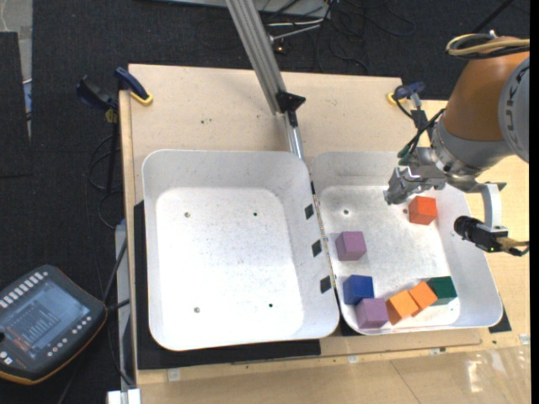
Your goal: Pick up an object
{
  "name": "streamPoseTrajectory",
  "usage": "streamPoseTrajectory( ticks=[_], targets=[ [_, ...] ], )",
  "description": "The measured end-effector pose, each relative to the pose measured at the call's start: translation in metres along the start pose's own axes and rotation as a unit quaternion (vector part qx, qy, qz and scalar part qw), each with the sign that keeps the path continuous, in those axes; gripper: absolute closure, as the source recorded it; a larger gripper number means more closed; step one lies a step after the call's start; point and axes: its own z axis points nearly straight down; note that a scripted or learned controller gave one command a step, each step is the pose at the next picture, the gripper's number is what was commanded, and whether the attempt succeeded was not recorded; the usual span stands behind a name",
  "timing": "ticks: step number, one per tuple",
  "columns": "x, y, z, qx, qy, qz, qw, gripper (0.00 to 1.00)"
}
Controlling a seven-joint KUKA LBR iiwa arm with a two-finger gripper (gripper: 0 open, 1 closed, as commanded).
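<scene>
Pincer (402, 190) hangs in the right bin (472, 310), just beside an orange-red block (423, 210); its grip state seems unreadable. 5 other blocks lie nearer the bin's front.

A pale wooden bench top (219, 112) sits on dark carpeted floor (59, 40), with blue-and-yellow clamps (130, 84) at its eleven and one o'clock corners, cables (337, 32) trailing at twelve o'clock, and a handheld control pendant (42, 318) at eight o'clock.
</scene>
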Motion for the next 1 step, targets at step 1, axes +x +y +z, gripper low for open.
streamPoseTrajectory(
  ticks=[1],
  targets=[
    [0.0008,0.0005,-0.0643,-0.001,0.0,-0.001,1.0,1.0]
  ],
)
